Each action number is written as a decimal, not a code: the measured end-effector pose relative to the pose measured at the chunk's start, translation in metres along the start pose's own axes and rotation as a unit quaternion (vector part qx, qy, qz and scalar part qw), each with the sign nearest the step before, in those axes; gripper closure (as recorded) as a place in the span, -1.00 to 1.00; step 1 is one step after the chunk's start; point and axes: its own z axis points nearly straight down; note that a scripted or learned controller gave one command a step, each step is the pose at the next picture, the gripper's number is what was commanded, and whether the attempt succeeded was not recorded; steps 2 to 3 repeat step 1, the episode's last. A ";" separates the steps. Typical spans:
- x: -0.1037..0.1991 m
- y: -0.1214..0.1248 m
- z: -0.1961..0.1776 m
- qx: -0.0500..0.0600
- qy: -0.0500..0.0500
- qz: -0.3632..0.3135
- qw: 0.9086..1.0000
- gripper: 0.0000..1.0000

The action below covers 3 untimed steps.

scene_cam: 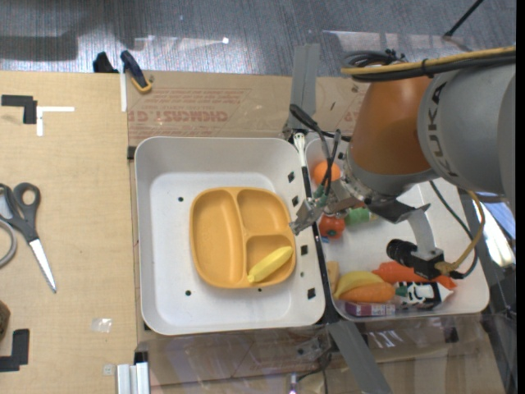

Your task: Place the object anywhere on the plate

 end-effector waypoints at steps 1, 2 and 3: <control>0.000 0.000 0.000 0.000 0.000 0.000 1.000 -1.00; 0.000 0.000 0.000 0.000 0.000 0.000 1.000 -1.00; 0.000 0.000 0.000 0.000 0.000 0.000 1.000 -1.00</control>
